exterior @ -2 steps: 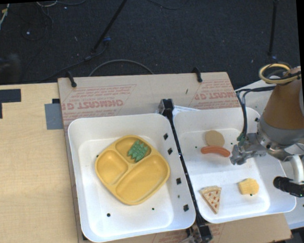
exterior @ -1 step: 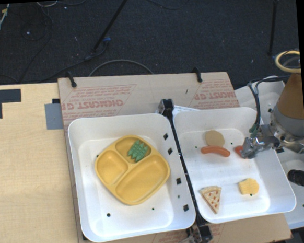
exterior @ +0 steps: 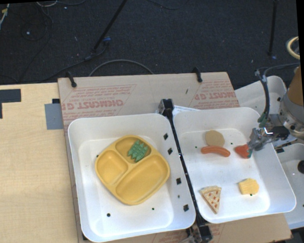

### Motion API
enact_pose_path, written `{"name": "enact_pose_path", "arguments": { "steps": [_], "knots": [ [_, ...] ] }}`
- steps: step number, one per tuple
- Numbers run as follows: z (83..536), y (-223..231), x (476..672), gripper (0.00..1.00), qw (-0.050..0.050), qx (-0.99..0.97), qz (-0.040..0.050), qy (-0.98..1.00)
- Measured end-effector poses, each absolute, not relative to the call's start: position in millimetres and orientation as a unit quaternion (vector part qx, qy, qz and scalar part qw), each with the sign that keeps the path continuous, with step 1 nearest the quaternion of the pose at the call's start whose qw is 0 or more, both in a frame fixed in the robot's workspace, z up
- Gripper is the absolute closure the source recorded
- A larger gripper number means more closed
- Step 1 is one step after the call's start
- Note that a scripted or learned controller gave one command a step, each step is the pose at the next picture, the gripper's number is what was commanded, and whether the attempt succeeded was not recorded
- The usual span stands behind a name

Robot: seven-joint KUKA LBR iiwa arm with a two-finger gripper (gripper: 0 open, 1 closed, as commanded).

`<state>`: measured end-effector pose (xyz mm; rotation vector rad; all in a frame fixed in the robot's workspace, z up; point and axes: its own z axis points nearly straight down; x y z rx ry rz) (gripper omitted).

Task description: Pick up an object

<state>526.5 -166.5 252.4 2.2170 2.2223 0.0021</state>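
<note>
The gripper sits low over the right bin, near its right wall, with the arm reaching in from the right edge of the view. Just at its fingertips lies a small red piece — it touches or nearly touches the tips on their left and lower side. Whether it is actually between the jaws cannot be told, since the metal parts blur together there, and how wide the jaws stand cannot be told either.

Left of the red piece, a toy sausage lies crosswise on the bin floor, and a round tan piece rests just above it, close but apparently apart. Toward the near side of the same bin lie a pizza slice and a yellow cheese cube — both well apart from the gripper.

The left bin holds a yellow divided plate, tilted in the view, with a green piece in its small upper compartment.
</note>
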Motion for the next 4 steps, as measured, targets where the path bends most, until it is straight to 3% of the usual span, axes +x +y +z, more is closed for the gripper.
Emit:
{"name": "enact_pose_path", "arguments": {
  "steps": [4],
  "knots": [
    [234.1,31.8,546.4,1.0,-0.001,0.705,-0.0007,0.709]
  ]
}}
